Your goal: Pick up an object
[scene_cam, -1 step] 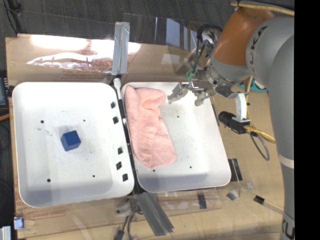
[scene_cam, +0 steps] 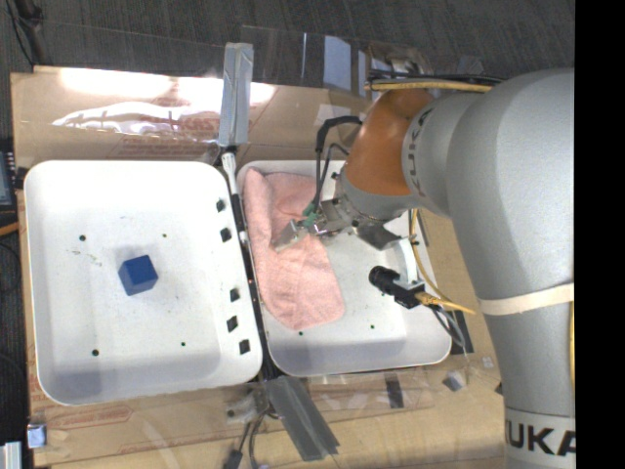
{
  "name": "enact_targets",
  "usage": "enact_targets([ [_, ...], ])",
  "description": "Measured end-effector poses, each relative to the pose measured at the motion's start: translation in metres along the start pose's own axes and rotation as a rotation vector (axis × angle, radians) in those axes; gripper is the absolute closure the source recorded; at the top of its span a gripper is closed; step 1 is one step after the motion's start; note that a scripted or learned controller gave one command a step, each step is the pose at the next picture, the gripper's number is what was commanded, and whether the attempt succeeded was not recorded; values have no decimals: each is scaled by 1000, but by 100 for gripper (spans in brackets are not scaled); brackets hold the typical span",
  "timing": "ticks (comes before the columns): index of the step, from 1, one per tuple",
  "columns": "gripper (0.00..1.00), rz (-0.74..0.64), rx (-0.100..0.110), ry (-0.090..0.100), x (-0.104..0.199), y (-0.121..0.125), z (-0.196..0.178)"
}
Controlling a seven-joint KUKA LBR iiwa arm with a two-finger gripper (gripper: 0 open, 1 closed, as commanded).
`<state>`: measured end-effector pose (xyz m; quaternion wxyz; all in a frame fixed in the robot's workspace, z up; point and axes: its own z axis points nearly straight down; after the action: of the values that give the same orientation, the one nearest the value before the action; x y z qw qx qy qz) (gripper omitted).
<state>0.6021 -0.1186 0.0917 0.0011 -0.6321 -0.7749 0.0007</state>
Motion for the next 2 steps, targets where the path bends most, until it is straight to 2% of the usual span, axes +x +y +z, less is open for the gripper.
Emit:
enact_targets([
  [1,100,-3,2,-1,-1,0,-10],
  [2,100,25,1,-1,18,12,-19],
])
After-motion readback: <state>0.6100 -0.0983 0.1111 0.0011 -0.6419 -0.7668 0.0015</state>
